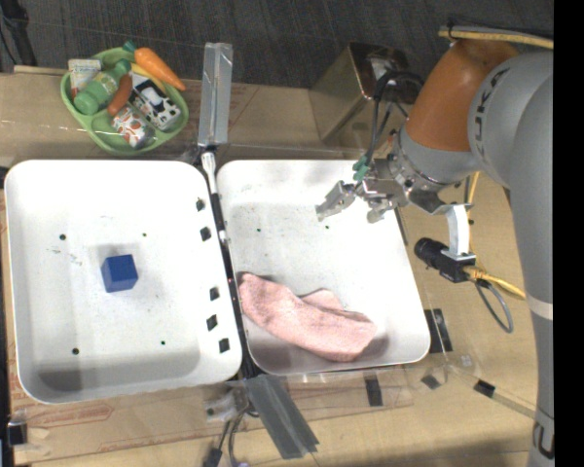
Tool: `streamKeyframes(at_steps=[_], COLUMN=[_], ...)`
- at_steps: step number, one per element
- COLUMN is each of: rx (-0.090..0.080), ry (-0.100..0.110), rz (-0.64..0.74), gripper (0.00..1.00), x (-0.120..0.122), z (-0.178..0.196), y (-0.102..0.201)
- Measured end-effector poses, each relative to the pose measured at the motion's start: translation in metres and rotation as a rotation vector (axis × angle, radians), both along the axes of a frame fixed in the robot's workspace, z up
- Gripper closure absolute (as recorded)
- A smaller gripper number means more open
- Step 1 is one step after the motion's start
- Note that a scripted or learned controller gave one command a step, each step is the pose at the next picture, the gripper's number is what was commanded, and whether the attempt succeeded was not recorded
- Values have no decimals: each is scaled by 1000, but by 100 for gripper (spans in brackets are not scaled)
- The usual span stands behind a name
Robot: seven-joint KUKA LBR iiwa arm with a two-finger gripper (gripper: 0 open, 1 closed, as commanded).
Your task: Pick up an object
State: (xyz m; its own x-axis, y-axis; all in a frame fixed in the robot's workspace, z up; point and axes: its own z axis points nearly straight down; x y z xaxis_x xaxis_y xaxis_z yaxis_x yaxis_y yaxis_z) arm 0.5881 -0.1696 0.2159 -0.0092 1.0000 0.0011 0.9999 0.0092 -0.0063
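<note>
Over the right bin's (273, 188) far end the fingers (353, 202) hang spread apart, holding nothing & touching nothing. Nearest thing to grab is the pink cloth (307, 321), lying below the fingers toward the bin's near edge, long axis running left-right w/ a slight slant. The blue cube (120, 272) sits well apart to the fingers' left, in the left bin (39, 188).
</note>
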Motion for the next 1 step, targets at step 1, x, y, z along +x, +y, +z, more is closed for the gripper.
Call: streamKeyframes(at_steps=[1], rx=[1], ry=[0], rz=[72], gripper=[0], x=[-85], z=[-61], y=[26])
